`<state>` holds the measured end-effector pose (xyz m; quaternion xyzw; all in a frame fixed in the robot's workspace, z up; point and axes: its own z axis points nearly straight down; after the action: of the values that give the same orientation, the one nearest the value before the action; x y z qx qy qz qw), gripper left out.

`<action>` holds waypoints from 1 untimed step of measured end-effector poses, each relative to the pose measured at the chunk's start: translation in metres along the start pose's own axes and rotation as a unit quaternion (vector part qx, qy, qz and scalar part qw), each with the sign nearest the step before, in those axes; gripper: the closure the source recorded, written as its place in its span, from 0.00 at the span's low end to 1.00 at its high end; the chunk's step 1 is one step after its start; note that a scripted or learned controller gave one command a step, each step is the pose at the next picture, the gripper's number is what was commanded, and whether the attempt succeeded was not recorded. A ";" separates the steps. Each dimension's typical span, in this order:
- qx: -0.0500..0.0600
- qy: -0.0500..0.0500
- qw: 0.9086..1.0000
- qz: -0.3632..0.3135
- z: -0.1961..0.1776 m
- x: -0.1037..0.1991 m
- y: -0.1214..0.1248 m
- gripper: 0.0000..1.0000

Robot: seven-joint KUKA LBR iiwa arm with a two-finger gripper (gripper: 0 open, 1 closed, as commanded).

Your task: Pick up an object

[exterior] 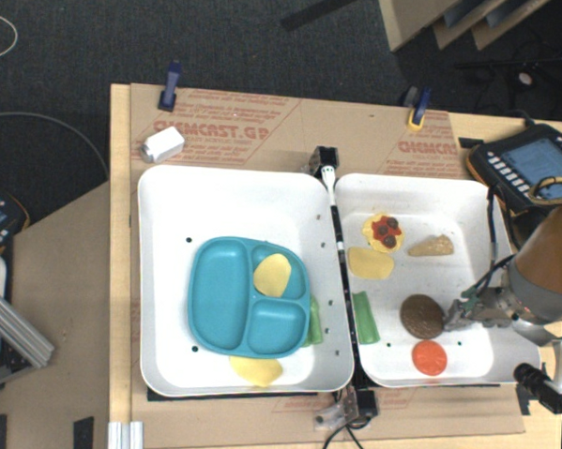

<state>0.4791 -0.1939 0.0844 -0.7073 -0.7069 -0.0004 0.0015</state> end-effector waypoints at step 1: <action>-0.002 -0.002 1.000 0.000 0.000 -0.005 0.009 1.00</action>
<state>0.4885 -0.1993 0.0845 -0.7071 -0.7071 -0.0003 -0.0013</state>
